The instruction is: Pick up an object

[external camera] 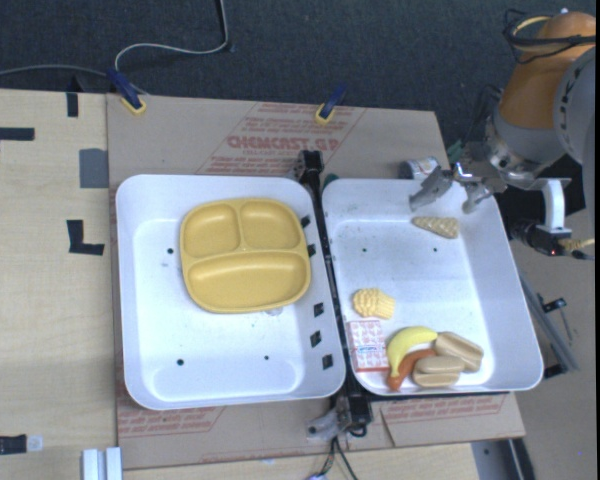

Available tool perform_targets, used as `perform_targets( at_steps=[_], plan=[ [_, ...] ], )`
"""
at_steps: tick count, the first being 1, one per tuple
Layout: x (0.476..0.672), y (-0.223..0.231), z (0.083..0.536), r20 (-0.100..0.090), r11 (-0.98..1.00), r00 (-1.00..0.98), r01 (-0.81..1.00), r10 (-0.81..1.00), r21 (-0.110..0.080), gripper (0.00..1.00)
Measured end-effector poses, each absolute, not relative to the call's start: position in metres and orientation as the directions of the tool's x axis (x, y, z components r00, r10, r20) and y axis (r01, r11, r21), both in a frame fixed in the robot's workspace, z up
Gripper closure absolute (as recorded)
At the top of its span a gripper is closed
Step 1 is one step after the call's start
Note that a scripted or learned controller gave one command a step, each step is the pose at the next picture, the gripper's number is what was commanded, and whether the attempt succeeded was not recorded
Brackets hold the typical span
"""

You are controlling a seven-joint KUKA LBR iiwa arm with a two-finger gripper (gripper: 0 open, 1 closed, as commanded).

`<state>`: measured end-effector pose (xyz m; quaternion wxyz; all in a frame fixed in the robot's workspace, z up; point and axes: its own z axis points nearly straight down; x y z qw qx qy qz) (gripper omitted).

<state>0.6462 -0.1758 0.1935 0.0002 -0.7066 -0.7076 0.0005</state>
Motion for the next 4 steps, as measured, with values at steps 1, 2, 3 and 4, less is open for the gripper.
perform_targets(
  at_steps=[1,2,3,4],
  plan=[
    [0.596,-0.173,0.086,0.0,0.001,-0.001,1.0,1.0,0.0,0.0],
    [0.528,-0.143,0.086,-0.001,-0.001,0.001,1.0,1.0,0.003,0.0],
    [0.483,-0.128,0.126,0.001,0.0,0.0,1.0,1.0,-0.002,0.0],
    [0.485,-0.106,0.089,0.001,0.0,0.0,1.0,1.0,0.003,0.0]
  ],
)
